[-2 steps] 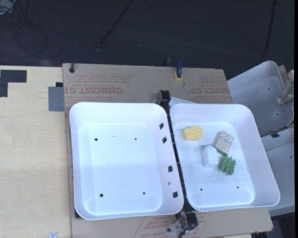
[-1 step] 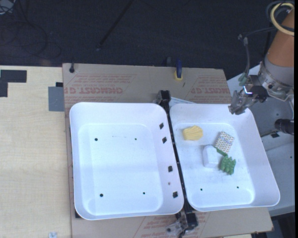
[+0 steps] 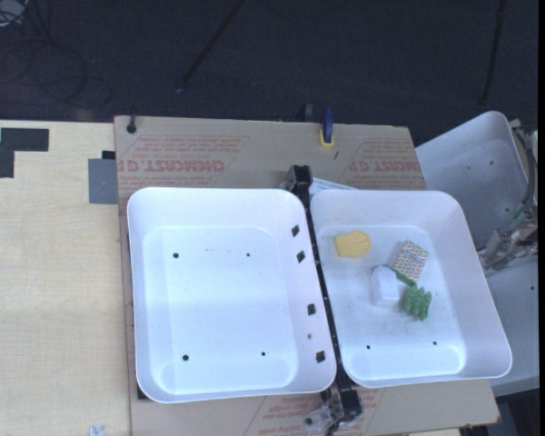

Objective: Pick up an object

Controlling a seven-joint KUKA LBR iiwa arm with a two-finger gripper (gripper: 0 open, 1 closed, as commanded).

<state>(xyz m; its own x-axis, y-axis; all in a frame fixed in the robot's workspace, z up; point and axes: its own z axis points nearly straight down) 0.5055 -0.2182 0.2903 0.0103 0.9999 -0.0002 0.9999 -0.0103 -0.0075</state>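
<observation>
Several small objects lie in the right white bin (image 3: 472, 334). A flat yellow piece (image 3: 352, 243) rests near the bin's upper left. To its right a speckled beige block (image 3: 410, 259) sits tilted. Just below them is a small white object (image 3: 384, 286), pale against the bin floor. A green knobbly object (image 3: 416, 302) lies right beside the white one, on its right.
The left white bin (image 3: 163, 371) sits beside the right one on a cardboard sheet (image 3: 218, 157). Black clips (image 3: 302, 256) run down the seam between the bins. A grey metal plate (image 3: 477, 153) with cables stands at the right. Light wooden bench (image 3: 45, 289) extends to the left.
</observation>
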